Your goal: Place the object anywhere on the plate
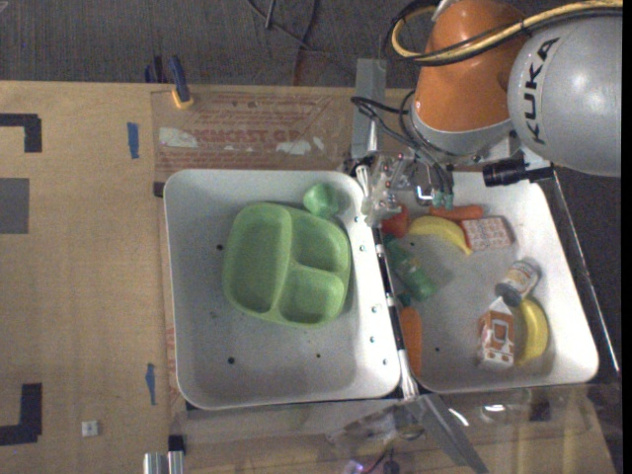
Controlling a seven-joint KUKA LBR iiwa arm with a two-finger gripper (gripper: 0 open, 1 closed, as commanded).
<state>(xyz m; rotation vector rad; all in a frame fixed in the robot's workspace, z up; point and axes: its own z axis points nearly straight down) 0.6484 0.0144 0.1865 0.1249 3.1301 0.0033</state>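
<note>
Whether the jaws are standing apart or together cannot be told; the gripper (390, 188) is hanging over the near-plate top corner of the right bin (568, 363). The green plate (286, 263) is lying in the left bin (197, 363). Right of the plate, a banana (441, 231), green bottle (410, 273) and carrot (411, 339) are lying.

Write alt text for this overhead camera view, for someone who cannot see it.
A grey and orange robot arm reaches from the right, its gripper low over the right bin, which holds toy food including two bananas, a green bottle and a carrot. The left bin holds a green plate with compartments.
</note>
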